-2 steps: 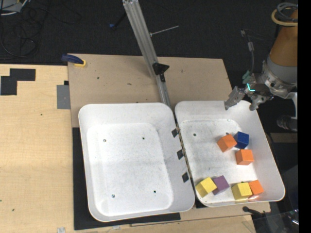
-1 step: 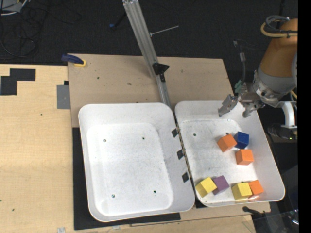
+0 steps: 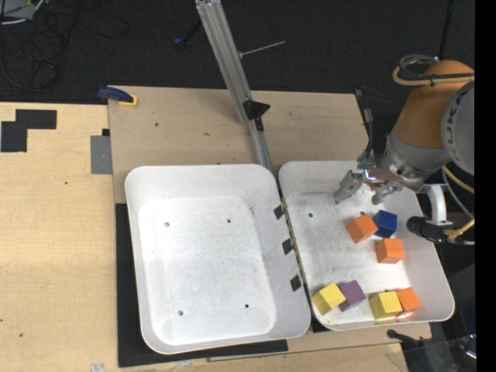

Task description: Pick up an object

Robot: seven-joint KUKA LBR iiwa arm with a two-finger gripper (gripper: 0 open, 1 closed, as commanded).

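My gripper (image 3: 361,191) hangs over the upper part of the right bin (image 3: 325,184), with its fingers spread apart and nothing between them. Just below it lie an orange block (image 3: 360,228) and a blue block (image 3: 385,222), side by side. Another orange block (image 3: 390,250) sits a little lower. Along the bin's near edge are a yellow block (image 3: 329,297), a purple block (image 3: 352,293), a second yellow block (image 3: 384,304) and an orange block (image 3: 408,299).
The left bin (image 3: 203,258) sits beside the right one, joined by black clips (image 3: 285,245). A slanted metal rail (image 3: 232,68) rises behind the bins. The arm's orange-banded wrist (image 3: 428,115) fills the right side.
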